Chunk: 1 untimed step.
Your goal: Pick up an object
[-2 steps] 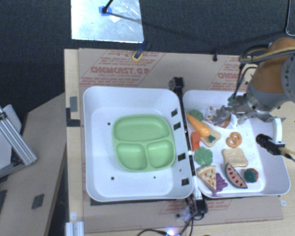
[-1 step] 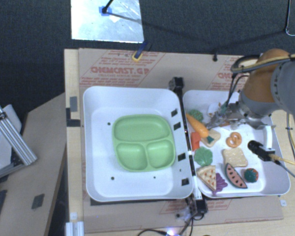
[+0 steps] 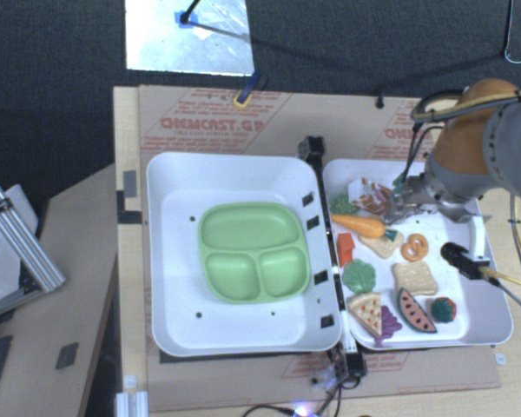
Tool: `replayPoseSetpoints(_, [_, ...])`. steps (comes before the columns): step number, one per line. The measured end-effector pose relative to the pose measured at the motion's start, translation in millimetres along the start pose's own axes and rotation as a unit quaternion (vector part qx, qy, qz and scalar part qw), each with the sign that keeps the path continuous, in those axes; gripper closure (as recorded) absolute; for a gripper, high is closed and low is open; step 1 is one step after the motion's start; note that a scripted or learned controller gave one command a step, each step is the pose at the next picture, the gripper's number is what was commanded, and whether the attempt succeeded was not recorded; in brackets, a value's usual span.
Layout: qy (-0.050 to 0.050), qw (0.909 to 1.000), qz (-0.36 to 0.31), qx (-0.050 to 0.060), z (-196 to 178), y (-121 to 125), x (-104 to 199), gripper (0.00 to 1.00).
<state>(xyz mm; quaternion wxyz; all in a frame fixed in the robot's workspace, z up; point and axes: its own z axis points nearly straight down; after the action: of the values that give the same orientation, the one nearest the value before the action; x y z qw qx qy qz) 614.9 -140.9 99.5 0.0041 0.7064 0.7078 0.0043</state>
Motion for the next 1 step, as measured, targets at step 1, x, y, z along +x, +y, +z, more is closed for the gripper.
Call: replayPoseSetpoints(1, [-0.001,1.0000,-0.001,0.002,-63.3,-2.3,2.7,1.00])
